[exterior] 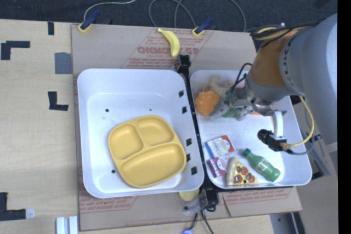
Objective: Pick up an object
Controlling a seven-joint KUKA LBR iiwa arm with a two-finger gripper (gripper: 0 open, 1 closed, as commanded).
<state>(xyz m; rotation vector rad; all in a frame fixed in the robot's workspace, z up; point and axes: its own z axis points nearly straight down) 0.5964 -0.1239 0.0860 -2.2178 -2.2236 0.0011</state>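
My gripper [229,108] reaches down into the back of the right bin [296,172], its tip next to an orange fruit [207,102]. Behind the orange lies a pale beige object [215,84]. Nearer the front of this bin I see a red-and-white packet [219,147], a pizza slice [239,172] and a green bottle [261,165] lying on its side. The wrist and arm cover the gripper from above.
The left bin [93,96] holds a yellow divided plate [147,149]. A banana [170,41] lies on the cardboard behind the bins. Cables loop at the back, with clamps [88,23] on the board's edge. A black divider [192,118] runs between the bins.
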